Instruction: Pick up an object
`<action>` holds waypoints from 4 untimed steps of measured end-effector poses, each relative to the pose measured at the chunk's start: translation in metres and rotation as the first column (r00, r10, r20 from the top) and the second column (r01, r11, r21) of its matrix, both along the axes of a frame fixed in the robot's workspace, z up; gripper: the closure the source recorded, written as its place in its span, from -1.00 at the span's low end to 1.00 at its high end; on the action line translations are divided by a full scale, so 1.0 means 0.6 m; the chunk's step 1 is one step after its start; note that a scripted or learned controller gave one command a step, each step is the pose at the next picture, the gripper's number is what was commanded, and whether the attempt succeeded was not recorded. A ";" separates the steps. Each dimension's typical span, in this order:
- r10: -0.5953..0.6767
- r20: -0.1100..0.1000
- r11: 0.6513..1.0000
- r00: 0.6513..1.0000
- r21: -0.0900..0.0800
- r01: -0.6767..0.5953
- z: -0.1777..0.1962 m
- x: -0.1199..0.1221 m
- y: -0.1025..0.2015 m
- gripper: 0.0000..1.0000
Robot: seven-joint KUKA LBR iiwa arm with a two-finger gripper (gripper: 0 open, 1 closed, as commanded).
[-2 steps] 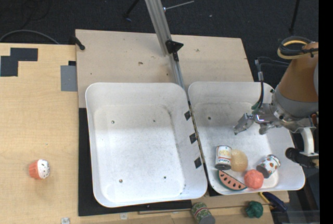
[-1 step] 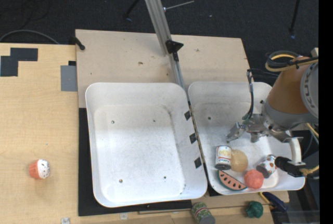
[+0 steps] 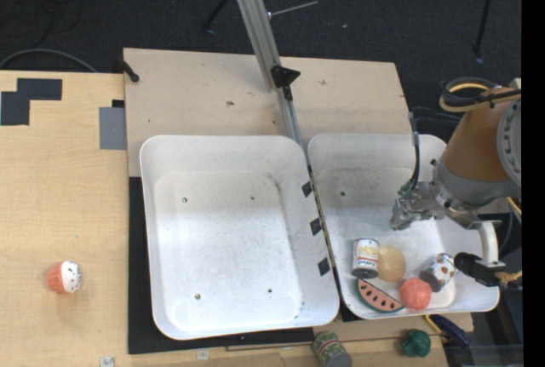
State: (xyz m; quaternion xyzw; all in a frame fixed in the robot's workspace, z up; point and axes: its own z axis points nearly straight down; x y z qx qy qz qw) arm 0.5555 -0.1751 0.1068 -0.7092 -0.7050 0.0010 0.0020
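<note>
My gripper (image 3: 407, 214) hangs over the middle of the right bin (image 3: 358, 165), above and to the right of the objects. These lie in the bin's near corner. A small can (image 3: 366, 256) with a yellow label stands beside a beige rounded lump (image 3: 392, 263). A watermelon slice (image 3: 378, 295) lies in front of them, with a red ball (image 3: 416, 292) and a small brown-and-white object (image 3: 441, 271) to its right. Nothing is seen in the gripper.
The left bin (image 3: 226, 237) adjoins the right one along a divider with black clips. An aluminium rail (image 3: 260, 25) slants up from the bins' junction. A red-and-white toy (image 3: 64, 278) lies on the wooden table at left. A green object (image 3: 415, 343) and a dark can (image 3: 328, 347) sit below the bins.
</note>
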 end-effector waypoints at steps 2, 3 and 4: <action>0.007 0.009 1.000 1.000 -0.002 -0.007 0.195 0.020 0.017 1.00; 0.007 0.005 1.000 1.000 -0.002 -0.007 0.238 0.021 0.016 1.00; 0.010 0.001 1.000 1.000 0.001 -0.010 0.244 0.008 0.104 1.00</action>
